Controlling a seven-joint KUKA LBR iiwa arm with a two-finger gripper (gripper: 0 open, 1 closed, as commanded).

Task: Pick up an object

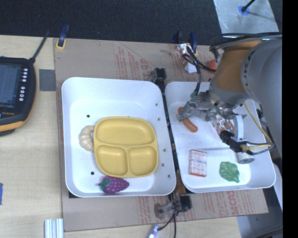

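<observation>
Gripper [188,114] low over the hot dog [190,126] in the right bin [258,182], nothing gripped yet

The toy hot dog lies at about ten o'clock in the right bin, near the wall shared with the left bin [72,133]; its long axis runs from ten o'clock to four o'clock, the upper end tucked under the gripper; the gripper sits just above that end, and the view is too cluttered to tell how far its fingers are spread, nor is anything visibly between them; judged risks: closing along the sausage's length instead of across it would let it squirt out; a grip on the very tip could pivot and drop; the nearby bin wall may catch a finger; the red-and-white packet [198,162] and green leaf [229,172] at six o'clock lie well apart.
</observation>
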